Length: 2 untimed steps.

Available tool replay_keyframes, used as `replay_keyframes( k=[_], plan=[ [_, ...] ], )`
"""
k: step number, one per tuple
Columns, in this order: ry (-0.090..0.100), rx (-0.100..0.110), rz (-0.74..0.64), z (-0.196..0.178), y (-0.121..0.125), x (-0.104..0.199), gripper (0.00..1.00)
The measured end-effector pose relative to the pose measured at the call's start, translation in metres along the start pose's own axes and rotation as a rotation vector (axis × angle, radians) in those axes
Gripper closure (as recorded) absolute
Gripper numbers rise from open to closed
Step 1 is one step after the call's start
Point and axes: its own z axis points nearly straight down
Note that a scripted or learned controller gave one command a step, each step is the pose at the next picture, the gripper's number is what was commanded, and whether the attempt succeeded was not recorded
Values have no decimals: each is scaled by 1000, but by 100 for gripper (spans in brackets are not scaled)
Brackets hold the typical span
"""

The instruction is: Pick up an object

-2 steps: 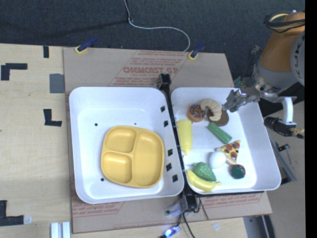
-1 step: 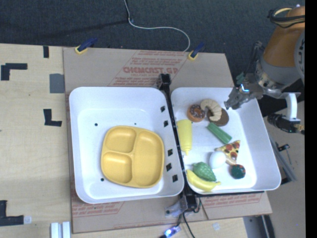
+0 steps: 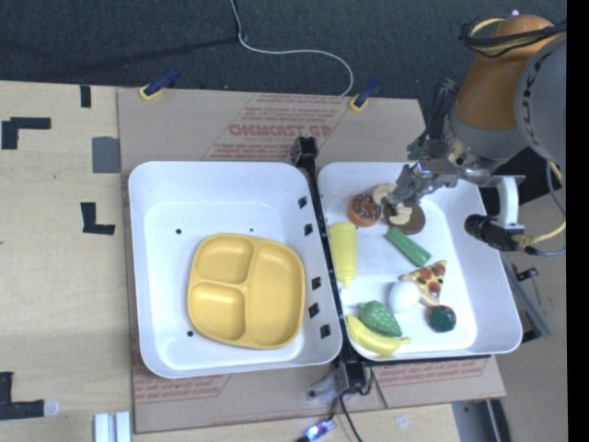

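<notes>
The right bin (image 3: 479, 274) holds toy food: a brown doughnut (image 3: 364, 210), a yellow corn cob (image 3: 343, 251), a green pod (image 3: 406, 245), a pizza slice (image 3: 427, 280), a white egg (image 3: 403, 296), a dark round fruit (image 3: 442, 319), a green leafy piece (image 3: 379, 318) and a banana (image 3: 372, 339). My gripper (image 3: 401, 201) reaches down from the right at the bin's back, directly over a brown and cream piece (image 3: 405, 216) next to the doughnut. The fingertips blend into that piece.
The left bin (image 3: 156, 247) holds a yellow divided plate (image 3: 247, 290). A black clip (image 3: 305, 150) sits where the bins meet at the back. Cardboard lies under both bins, and a white cable (image 3: 285, 52) runs across the dark floor behind.
</notes>
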Motion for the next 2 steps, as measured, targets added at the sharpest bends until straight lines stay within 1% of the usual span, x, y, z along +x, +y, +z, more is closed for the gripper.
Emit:
replay_keyframes(
  k=[1, 2],
  plan=[
    [1, 1, -1, -4, -16, 59, 100],
    [1, 0, -3, -12, -24, 121, 100]
  ],
)
